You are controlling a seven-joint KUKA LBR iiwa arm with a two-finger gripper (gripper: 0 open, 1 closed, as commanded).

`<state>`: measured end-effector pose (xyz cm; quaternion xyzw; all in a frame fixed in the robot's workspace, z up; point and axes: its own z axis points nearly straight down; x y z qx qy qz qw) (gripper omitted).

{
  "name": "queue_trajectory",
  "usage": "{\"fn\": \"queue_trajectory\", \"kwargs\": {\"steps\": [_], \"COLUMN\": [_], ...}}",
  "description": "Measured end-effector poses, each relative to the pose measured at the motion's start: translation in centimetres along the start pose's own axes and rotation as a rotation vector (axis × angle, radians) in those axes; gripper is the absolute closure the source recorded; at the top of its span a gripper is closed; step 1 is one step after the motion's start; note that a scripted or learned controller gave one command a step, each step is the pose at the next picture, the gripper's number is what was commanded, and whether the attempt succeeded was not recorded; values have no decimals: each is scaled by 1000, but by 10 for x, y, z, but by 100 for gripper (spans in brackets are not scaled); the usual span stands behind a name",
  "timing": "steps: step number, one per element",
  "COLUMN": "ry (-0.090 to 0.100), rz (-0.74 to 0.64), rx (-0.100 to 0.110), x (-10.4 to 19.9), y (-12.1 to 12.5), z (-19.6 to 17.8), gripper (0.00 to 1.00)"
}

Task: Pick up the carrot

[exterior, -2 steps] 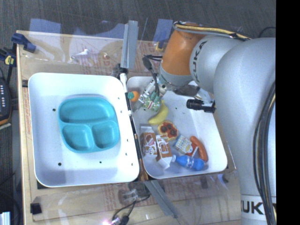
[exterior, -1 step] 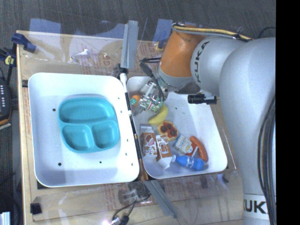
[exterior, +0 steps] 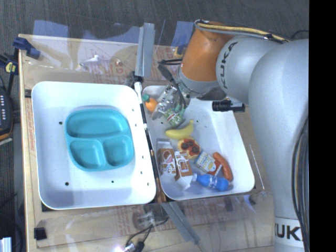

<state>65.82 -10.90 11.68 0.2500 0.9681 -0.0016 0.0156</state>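
The carrot (exterior: 150, 104) is a small orange piece with a green top, lying in the far left corner of the right bin (exterior: 239, 140). My gripper (exterior: 167, 109) hangs just right of it, low in that corner, its metal fingers pointing toward the bin's left wall. The carrot lies beside the fingertips, touching or nearly so. A green item sits right under the gripper and partly hides behind it.
A yellow banana (exterior: 180, 131), a pizza slice (exterior: 189, 146), brown packets (exterior: 175, 164), a hot dog (exterior: 222, 165) and a blue bottle (exterior: 212, 182) crowd the right bin's near half. The left bin (exterior: 47, 114) holds a blue divided tray (exterior: 100, 137).
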Motion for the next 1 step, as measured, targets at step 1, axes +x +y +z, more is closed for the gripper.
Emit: {"fn": "queue_trajectory", "kwargs": {"steps": [1], "ry": [28], "rz": [-143], "rx": [2], "x": [29], "y": [27], "z": [-147], "gripper": [100]}}
